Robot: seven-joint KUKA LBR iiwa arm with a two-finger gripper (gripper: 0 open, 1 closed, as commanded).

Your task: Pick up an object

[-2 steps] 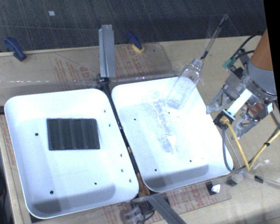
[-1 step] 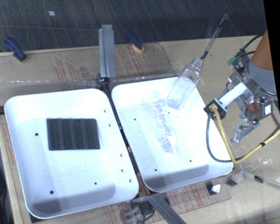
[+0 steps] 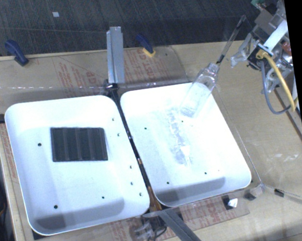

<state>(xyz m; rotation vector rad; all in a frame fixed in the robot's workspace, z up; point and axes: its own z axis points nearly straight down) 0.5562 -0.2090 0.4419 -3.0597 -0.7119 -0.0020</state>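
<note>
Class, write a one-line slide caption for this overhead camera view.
Dark ridged pad in left bin, clear bottle leaning on right bin's rim.

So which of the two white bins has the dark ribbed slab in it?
The left bin: the dark ribbed slab lies flat on its floor. The right bin instead has a clear plastic bottle leaning at its far right corner.

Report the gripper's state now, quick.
Gripper: at the far right edge, away from the bins; open or shut cannot be told, and nothing is seen held.
</note>
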